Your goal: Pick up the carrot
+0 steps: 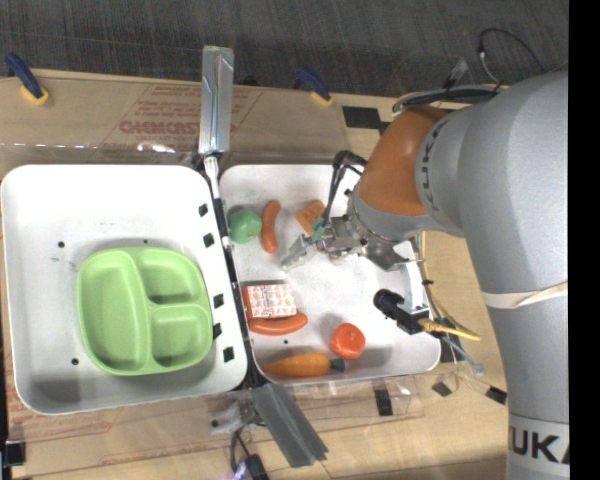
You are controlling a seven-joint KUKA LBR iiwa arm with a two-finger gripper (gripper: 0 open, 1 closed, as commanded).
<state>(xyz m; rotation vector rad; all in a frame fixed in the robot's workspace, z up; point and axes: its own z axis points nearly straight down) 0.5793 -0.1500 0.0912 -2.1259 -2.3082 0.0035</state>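
The carrot [298, 366] lies on its side along the near wall of the right bin [380, 182], with its green end pointing right. My gripper [300, 251] hangs over the middle of that bin, well beyond the carrot and apart from it. It sits just right of a slim orange-red vegetable [271, 226] and below an orange chunk [311, 214]. The grey arm with its orange band [400, 173] reaches in from the right and covers the bin's right part.
The right bin also holds a green ball [245, 225], a small printed box [267, 297], a red sausage [277, 324] and an orange-red round fruit [348, 340] close to the carrot's right end. A green divided tray [145, 310] rests in the left bin [40, 208].
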